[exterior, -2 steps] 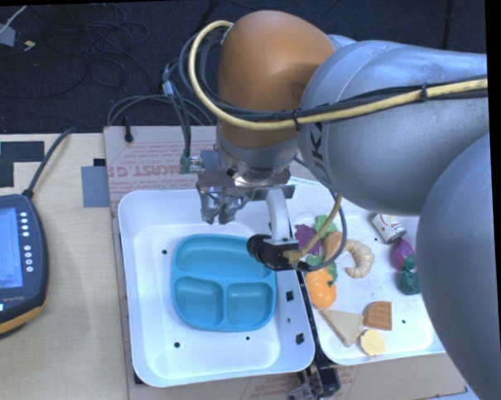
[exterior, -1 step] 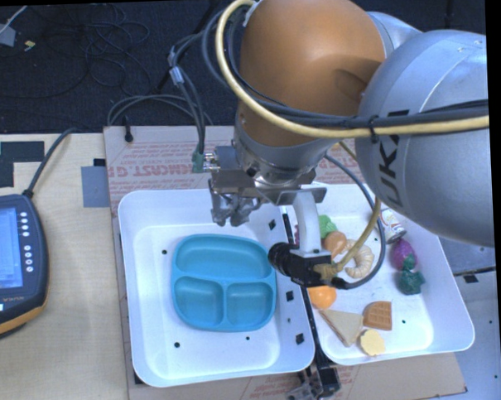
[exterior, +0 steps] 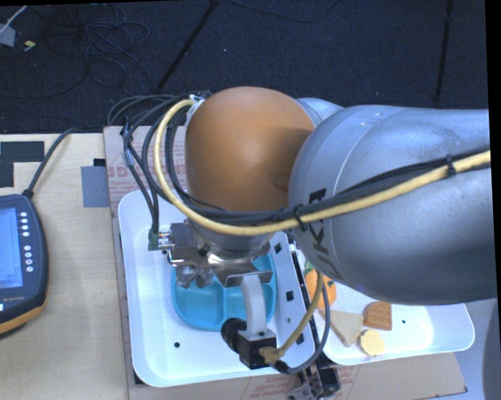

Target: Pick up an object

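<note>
Arm (exterior: pixel 375 206): bulks in from three o'clock, its orange band over the middle of the white bin (exterior: pixel 149 340).
Gripper (exterior: pixel 216 275): low over the blue object; whether it's spread or closed I can't tell from here.
Blue object (exterior: pixel 204 305): nearest candidate, at about seven o'clock of the wrist, lying on the bin floor and partly covered by it.
Other pieces: a tan wedge (exterior: pixel 347 325) and small biscuit-coloured bits (exterior: pixel 376 315) toward four o'clock, well apart from the blue one.
Doing it well: I'd say settle squarely on the blue object before lifting straight up.
Watch for: cables (exterior: pixel 162 157) hanging loose near the bin wall.
</note>
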Available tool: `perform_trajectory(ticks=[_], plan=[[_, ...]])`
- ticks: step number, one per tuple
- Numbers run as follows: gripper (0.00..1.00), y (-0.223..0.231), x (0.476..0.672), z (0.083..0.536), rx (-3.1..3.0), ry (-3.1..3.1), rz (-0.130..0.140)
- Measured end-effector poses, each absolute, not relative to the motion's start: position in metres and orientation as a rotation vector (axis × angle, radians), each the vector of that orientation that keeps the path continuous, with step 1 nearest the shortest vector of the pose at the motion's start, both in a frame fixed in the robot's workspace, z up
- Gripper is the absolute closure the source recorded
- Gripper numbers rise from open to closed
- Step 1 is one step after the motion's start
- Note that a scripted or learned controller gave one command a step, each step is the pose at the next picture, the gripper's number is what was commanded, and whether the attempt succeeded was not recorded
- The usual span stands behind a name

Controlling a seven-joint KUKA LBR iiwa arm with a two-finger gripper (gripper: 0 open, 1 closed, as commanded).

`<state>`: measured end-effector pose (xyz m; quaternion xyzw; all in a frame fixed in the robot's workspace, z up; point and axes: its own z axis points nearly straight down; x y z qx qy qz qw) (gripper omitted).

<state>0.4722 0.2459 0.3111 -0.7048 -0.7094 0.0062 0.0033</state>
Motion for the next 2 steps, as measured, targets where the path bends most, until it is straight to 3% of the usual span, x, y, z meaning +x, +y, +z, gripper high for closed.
perform_trajectory(ticks=[1,2], plan=[[1.0,0.19,0.494,0.193,-2.225,-2.211,0.028],[1.0,0.246,0.478,0.18,-2.212,-2.223,0.011]])
